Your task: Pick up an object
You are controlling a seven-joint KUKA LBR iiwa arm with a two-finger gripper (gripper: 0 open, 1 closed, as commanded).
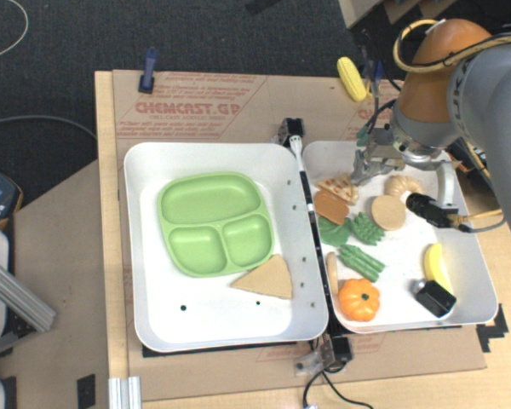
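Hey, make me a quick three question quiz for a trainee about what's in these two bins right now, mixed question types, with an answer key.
1. True or false: the green divided plate lies in the left bin.
2. Which item sits nearest the right bin's front edge? A) orange pumpkin B) waffle piece C) round tan cookie
3. Fill in: the tan wedge lies just in front of the green plate's ____ corner.

Key: 1 true; 2 A; 3 front right.

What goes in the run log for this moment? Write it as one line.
arm: over right bin | gripper: above waffle, far corner | held: nothing visible | left bin: green tray, wedge
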